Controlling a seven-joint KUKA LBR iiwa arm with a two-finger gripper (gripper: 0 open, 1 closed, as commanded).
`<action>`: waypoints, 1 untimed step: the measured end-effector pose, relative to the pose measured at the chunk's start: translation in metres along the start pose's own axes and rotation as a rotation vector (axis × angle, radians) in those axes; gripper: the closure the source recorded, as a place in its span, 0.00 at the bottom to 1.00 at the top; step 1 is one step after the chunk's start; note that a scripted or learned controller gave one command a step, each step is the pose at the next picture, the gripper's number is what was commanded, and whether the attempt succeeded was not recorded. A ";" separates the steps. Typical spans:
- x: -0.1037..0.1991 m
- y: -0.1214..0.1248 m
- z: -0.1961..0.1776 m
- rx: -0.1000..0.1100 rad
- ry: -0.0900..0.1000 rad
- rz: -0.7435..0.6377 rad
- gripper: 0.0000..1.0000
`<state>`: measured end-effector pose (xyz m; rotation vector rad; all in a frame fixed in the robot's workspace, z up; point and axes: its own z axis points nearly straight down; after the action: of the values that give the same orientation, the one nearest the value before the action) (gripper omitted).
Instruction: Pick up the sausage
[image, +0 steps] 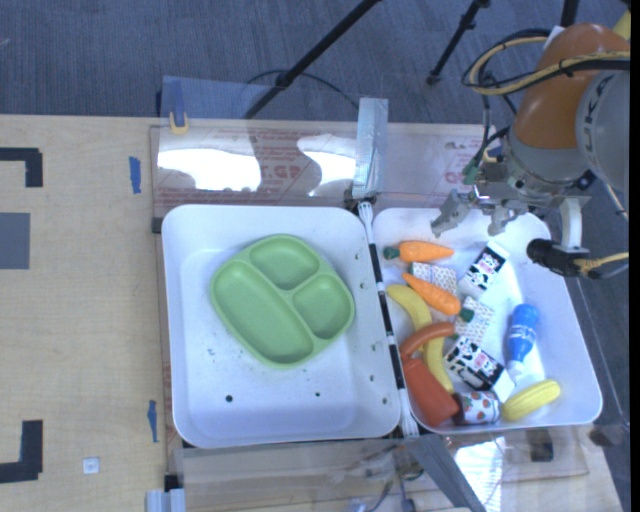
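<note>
The sausage (427, 334) is a curved red-brown piece in the right bin (578, 350), lying near the bin's left wall across a yellow banana (420, 312). A red pepper (431, 396) sits just in front of it. My gripper (471, 214) hangs over the far end of the right bin, above and behind the carrots, well away from the sausage. Its fingers (446, 213) are spread apart and open, with nothing between them.
The right bin also holds two carrots (428, 251), cow-patterned cartons (484, 272), a blue bottle (521, 332) and a lemon (531, 398). A green divided plate (282, 298) lies in the left bin (200, 400). A metal divider (372, 150) stands at the back between the bins.
</note>
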<state>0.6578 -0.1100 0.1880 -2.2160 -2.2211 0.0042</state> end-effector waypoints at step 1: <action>0.053 0.010 -0.034 -0.004 -0.002 0.130 0.00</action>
<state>0.6675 -0.0575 0.2224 -2.3593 -2.0752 0.0015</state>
